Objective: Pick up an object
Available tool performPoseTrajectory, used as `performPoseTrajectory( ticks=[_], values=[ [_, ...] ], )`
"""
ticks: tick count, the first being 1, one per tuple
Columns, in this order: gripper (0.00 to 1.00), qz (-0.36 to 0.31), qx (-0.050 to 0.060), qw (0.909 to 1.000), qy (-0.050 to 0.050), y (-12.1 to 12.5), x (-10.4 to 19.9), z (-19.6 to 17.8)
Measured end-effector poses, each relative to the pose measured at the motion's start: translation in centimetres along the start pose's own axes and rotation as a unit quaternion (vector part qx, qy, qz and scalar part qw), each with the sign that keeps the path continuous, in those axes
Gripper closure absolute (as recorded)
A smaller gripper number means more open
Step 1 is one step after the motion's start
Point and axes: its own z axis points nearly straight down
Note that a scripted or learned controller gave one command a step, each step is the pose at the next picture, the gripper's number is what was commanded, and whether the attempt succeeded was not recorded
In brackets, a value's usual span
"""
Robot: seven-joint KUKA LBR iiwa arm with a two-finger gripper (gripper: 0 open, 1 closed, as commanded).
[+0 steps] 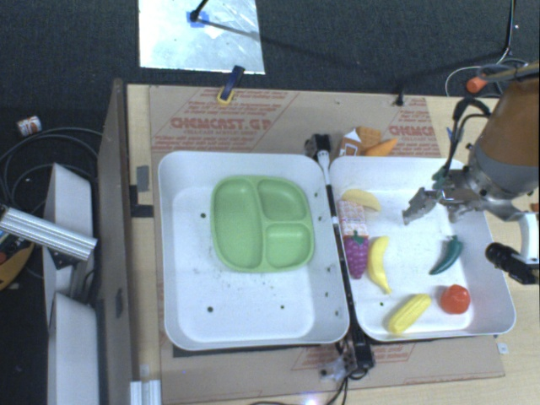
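The right bin [485, 226] holds several toy foods: a yellow piece [360, 198], a pink and white packet [353, 219], purple grapes [357, 256], a banana [379, 264], a corn cob [408, 312], a red tomato [455, 299] and a dark green pepper [447, 256]. My gripper [436, 211] hangs over the upper right part of this bin, above bare floor and just up-left of the pepper. It looks open, with nothing between its fingers.
The left bin [190, 251] holds a green divided plate [261, 224]. An orange toy [373, 144] lies on the cardboard behind the right bin. A black clamp runs along the seam between the bins [333, 218]. A black part [510, 261] sticks in at the right edge.
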Motion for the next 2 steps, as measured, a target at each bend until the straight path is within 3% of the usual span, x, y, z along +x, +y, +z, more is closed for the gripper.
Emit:
performPoseTrajectory(
  ticks=[1,2],
  values=[
    [0.0,-0.002,0.004,1.0,0.001,2.5,1.6,10.6],
    [0.0,0.005,-0.006,1.0,-0.006,-0.9,2.8,10.8]
  ],
)
